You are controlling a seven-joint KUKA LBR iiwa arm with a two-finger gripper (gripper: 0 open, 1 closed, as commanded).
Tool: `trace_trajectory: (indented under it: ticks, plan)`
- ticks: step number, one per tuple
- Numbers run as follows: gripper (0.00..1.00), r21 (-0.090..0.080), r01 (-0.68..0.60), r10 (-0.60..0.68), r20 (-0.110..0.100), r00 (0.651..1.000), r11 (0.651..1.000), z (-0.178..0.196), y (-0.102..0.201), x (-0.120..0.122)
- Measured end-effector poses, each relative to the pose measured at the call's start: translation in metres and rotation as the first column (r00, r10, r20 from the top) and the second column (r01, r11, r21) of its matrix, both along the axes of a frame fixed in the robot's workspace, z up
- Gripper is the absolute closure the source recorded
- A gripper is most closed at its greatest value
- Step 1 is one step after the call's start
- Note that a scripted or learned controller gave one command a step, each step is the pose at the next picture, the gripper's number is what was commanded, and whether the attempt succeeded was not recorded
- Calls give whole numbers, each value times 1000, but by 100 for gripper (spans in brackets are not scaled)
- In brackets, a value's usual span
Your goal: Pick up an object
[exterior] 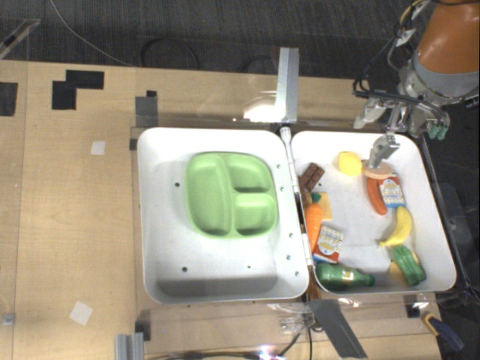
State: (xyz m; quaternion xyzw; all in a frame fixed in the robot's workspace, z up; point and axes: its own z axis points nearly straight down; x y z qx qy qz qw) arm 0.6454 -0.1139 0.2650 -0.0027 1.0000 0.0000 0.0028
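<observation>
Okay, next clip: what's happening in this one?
A grey and orange arm reaches in from the right with its end effector low over the back of the right bin, just above the red sausage-like toy and beside the yellow lemon. Nothing shows between its fingers, so no pick yet. That bin also holds a banana, a green bottle, a carrot and small packets. The left bin holds a green divided tray.

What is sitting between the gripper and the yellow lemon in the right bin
Nothing visible. The gripper hangs over the top of the right bin, just right of the lemon, with bare white floor between them. The red sausage lies just below the gripper, off that line.
</observation>
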Motion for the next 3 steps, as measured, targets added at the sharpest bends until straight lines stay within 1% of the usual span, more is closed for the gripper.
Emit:
trace_trajectory:
  ticks: [1, 2, 3]
  plan:
    - [0, 1, 172, -172, 6, 985, 985, -167, -30, -3]
    - [0, 0, 146, -146, 8, 989, 989, -176, -45, -68]
    - [0, 2, 189, -189, 12, 982, 982, -176, -54, -91]
